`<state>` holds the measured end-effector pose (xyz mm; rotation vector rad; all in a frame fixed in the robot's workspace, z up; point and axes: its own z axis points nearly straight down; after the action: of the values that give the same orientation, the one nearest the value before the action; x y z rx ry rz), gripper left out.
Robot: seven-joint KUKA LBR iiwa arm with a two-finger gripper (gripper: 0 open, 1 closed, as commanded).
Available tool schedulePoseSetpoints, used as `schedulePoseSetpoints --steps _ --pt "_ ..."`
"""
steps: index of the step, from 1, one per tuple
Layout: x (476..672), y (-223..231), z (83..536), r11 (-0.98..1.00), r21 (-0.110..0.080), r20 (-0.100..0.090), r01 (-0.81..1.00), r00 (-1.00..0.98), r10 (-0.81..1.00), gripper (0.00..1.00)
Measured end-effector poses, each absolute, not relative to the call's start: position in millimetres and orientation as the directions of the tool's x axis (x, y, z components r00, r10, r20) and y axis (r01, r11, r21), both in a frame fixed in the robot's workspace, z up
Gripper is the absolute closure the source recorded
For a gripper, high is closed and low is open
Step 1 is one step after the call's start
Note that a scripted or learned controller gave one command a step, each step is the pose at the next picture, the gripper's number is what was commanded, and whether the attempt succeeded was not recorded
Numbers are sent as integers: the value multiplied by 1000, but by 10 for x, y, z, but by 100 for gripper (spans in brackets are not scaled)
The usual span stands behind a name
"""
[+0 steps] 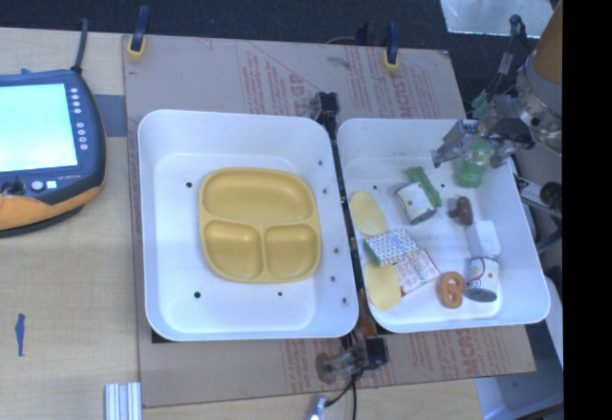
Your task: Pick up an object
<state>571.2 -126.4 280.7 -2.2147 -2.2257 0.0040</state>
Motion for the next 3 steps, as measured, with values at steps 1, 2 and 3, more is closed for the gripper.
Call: schedulePoseSetpoints --steps 1,2,3 --pt "6413 -1386 1676 7 -6 -2 1000 -7 1000 0" --pt "6149 -1528 912 5 -5 -1 1000 -5 1000 0" --pt "6155 -1539 1023 8 -5 -3 1000 -8 1000 100"
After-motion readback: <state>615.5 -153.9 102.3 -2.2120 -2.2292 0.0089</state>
